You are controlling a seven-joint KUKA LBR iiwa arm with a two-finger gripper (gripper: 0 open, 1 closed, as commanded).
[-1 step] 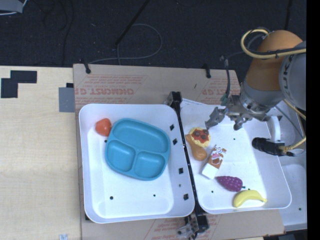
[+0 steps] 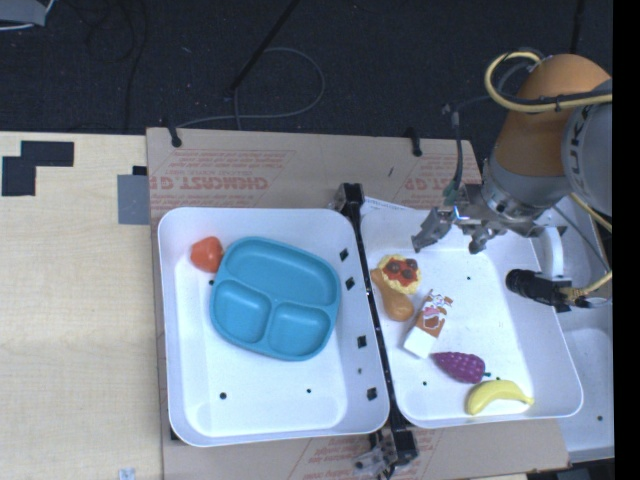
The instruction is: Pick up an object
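Partly pincer-hidden right bin [image 2: 560,368] rim

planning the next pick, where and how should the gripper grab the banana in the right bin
Probably across the middle of the banana, coming straight down. It lies flat and curved near the bin's front rim, narrow across its body; the purple grapes sit apart, leaving finger room.

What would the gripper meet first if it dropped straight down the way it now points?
Probably bare floor of the right bin near its far edge. The gripper, fingers spread, sits beyond the pastry toy, which looks off that line, though depth is unclear.
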